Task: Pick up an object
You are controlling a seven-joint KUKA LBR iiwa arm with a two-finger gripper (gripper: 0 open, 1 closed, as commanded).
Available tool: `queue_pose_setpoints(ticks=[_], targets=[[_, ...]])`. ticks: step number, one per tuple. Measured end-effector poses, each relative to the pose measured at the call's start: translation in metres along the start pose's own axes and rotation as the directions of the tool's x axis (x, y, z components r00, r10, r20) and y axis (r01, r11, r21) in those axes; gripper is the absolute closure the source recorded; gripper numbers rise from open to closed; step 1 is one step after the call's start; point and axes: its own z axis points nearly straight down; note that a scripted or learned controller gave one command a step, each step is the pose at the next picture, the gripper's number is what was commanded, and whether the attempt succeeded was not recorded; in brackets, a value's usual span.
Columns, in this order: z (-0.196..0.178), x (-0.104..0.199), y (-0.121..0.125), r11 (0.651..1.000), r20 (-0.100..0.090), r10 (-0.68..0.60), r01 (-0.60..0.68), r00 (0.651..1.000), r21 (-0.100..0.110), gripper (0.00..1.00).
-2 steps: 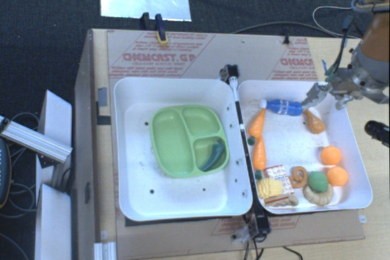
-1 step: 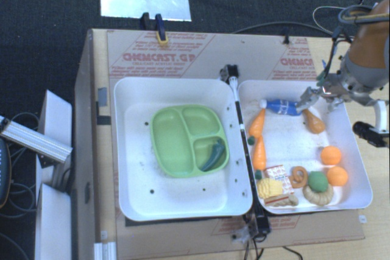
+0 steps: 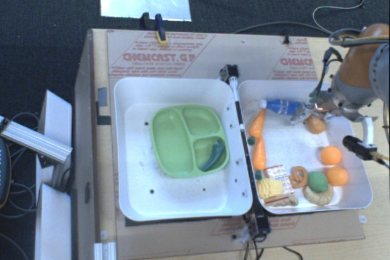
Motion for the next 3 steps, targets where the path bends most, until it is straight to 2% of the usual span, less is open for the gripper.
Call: queue_pose_setpoints(ticks=[1, 2, 3], targets=[[-0.007, 0.022, -0.124, 1.0, -0.001, 0.0, 0.0, 1.0, 0.0, 0.0], [-0.04, 0.113, -0.005, 1.0, -0.002, -0.003, 0.003, 1.0, -0.004, 0.0], [-0.102, 0.162, 0.043, 1.0, 0.0, -0.004, 0.004, 1.0, -0.004, 0.0]])
